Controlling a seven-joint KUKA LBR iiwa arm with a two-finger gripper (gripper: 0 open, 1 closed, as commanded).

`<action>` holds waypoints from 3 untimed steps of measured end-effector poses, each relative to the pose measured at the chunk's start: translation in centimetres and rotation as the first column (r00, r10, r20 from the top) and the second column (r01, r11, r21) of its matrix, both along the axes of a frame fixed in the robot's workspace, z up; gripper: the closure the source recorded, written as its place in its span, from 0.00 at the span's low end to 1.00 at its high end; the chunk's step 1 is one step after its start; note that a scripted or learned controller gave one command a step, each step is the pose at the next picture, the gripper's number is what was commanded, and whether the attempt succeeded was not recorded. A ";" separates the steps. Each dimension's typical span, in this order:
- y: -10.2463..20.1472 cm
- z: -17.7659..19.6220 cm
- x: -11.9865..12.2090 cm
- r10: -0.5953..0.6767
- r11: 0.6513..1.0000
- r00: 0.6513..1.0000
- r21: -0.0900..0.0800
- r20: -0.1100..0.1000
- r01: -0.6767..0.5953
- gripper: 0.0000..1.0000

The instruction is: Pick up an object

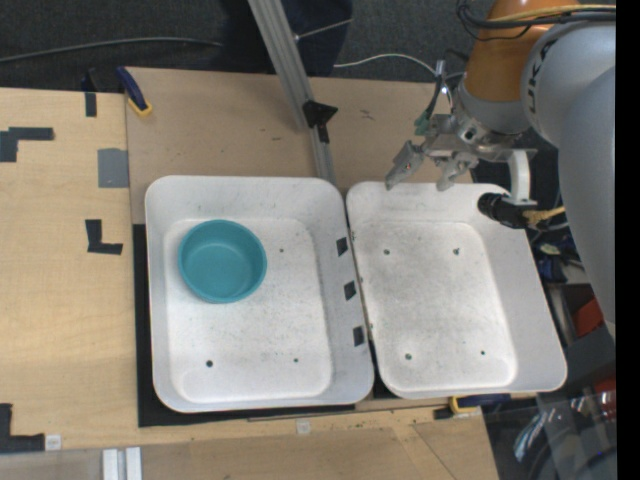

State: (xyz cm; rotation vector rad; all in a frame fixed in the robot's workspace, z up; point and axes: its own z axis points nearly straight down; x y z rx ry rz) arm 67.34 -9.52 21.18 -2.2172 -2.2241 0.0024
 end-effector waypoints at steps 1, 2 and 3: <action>0.0 0.0 0.0 0.000 1.000 1.000 0.000 0.000 0.000 0.00; 0.6 -6.4 -0.1 0.000 1.000 1.000 0.000 -0.006 0.000 0.00; 0.5 -11.7 -0.3 -0.001 1.000 1.000 -0.003 -0.006 0.001 0.00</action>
